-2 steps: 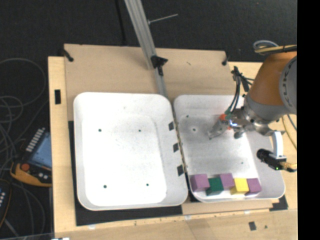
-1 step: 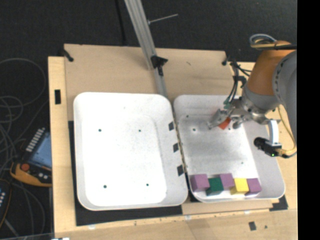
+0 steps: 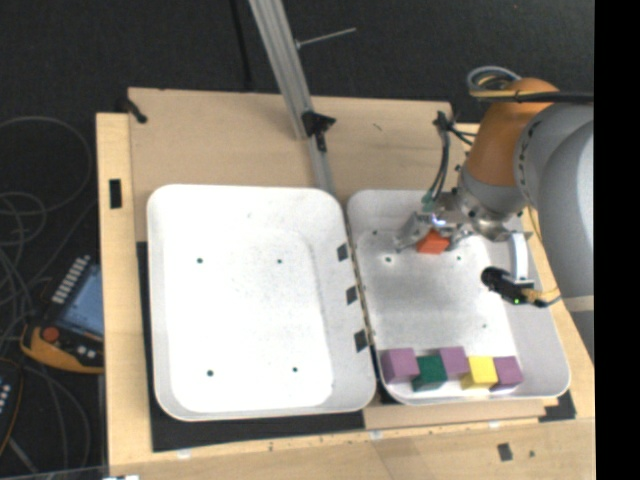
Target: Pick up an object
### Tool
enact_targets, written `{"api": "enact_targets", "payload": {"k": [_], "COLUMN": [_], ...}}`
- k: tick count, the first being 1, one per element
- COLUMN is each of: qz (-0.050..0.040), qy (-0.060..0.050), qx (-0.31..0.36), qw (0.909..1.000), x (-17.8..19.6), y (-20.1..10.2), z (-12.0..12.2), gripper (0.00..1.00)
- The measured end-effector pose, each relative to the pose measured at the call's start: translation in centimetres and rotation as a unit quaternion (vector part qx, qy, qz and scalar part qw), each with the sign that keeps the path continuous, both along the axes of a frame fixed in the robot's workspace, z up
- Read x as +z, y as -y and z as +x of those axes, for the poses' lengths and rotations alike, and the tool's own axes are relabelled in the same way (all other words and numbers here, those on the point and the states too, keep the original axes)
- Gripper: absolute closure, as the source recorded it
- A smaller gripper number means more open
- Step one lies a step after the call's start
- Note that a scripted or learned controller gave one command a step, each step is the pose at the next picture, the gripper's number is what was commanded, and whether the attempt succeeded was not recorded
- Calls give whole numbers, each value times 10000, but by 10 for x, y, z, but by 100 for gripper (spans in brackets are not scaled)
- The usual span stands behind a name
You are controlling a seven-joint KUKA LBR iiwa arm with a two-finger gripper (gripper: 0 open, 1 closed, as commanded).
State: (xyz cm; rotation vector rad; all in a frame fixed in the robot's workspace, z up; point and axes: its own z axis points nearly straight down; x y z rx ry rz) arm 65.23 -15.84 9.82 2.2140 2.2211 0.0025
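Note:
My gripper (image 3: 432,232) hangs over the far part of the right bin (image 3: 440,298), reaching in from the right. A small orange-red block (image 3: 432,244) sits between its grey fingers (image 3: 408,236), and the fingers look shut on it. I cannot tell whether the block is off the bin floor. Along the right bin's near wall lie several more blocks: a purple one (image 3: 400,363), a green one (image 3: 430,372), a yellow one (image 3: 483,370) and another purple one (image 3: 508,370).
The left bin (image 3: 240,298) lies beside the right one, with black clips (image 3: 352,293) along the seam. A slanted metal pole (image 3: 290,68) rises from the far bench edge. Cables and a handheld pendant (image 3: 70,313) lie off the bench at left.

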Motion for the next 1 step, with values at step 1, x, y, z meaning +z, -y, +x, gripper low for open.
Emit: {"api": "enact_targets", "payload": {"k": [1], "qz": [-12], "qy": [-8], "qx": [11], "qw": [10000], "x": [11], "y": [2], "z": [-1], "gripper": [100]}}
